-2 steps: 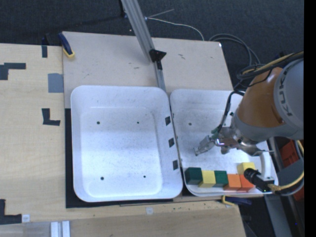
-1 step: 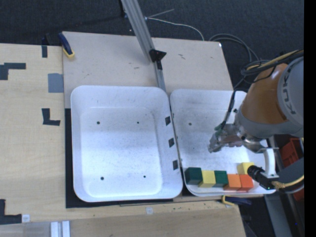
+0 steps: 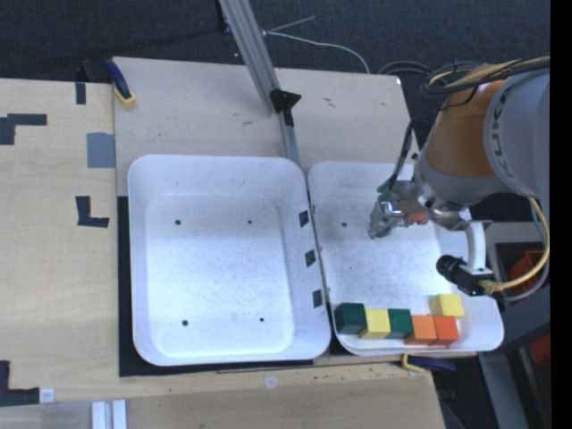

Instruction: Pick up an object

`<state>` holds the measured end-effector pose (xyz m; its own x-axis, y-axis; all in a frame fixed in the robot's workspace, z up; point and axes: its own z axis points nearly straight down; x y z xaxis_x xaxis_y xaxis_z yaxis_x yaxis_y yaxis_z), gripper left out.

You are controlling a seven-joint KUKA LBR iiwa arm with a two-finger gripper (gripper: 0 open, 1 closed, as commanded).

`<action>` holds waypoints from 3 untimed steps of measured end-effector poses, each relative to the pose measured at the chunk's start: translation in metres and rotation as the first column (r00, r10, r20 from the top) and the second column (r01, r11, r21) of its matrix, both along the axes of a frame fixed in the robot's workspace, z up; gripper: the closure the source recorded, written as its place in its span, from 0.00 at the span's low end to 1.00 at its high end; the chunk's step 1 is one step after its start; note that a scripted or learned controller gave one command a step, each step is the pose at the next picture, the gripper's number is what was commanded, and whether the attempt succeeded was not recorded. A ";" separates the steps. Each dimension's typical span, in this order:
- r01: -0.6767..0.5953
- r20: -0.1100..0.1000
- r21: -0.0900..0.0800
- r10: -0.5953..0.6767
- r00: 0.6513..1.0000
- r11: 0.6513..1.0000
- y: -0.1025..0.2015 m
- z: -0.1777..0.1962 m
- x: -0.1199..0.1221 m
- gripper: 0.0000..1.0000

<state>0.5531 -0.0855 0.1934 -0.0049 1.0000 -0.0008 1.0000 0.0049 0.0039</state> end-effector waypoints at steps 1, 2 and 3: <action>0.007 -0.001 -0.003 -0.007 1.000 1.000 -0.066 0.005 0.051 1.00; 0.004 -0.013 0.003 -0.004 1.000 1.000 -0.026 -0.020 -0.015 1.00; 0.006 -0.006 0.001 -0.006 1.000 1.000 -0.041 0.010 -0.056 1.00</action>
